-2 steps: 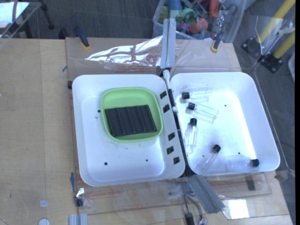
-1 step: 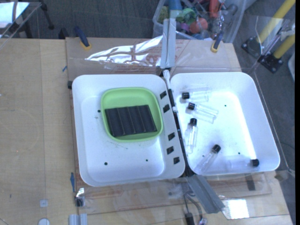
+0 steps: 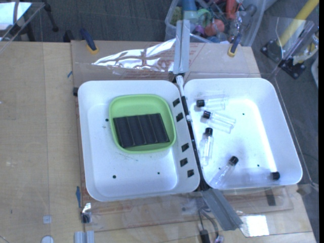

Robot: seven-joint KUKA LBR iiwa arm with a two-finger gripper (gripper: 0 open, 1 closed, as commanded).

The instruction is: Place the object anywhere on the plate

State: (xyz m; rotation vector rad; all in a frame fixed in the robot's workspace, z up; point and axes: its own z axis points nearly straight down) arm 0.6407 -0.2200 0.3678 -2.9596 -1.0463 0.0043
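A light green square plate (image 3: 142,103) sits in the left white bin (image 3: 96,176), with a dark ribbed rectangular block (image 3: 140,130) lying on it. In the right white bin (image 3: 283,135) lie several clear vials with black caps: one near the back (image 3: 211,104), one just below it (image 3: 218,119), one upright along the left side (image 3: 207,142), and one tilted near the front (image 3: 224,170). A loose black cap (image 3: 275,175) rests at the front right corner.
A clear box of colourful items (image 3: 215,6) stands behind the bins. Crinkled foil (image 3: 144,58) lies behind the left bin. A strip with black clips (image 3: 183,135) runs between the bins. A yellow-handled tool (image 3: 298,19) is at the far right.
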